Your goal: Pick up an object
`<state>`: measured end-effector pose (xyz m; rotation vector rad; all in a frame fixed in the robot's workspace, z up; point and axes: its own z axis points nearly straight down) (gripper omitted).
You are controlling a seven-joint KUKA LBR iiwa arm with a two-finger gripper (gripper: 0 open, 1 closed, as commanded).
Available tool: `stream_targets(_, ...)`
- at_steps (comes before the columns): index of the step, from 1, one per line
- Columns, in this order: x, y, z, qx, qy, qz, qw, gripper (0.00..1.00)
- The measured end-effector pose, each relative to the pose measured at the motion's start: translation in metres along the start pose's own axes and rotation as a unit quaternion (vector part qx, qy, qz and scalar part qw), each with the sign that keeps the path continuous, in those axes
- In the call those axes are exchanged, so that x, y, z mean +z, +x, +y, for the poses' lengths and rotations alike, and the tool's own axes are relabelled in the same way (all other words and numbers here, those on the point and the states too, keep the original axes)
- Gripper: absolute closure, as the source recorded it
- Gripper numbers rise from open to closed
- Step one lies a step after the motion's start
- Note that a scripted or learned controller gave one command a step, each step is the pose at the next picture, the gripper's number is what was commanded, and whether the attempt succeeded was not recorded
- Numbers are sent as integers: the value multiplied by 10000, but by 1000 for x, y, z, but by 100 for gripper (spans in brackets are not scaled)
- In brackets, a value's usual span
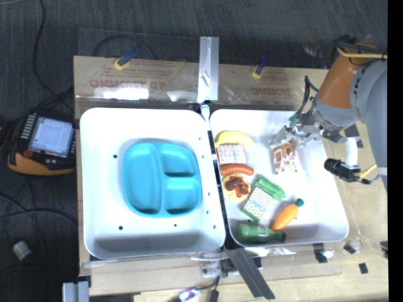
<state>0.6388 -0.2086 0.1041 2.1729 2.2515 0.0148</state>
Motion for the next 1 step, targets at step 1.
stream_targets(1,-83,99,9,-19,84,9,10000,100)
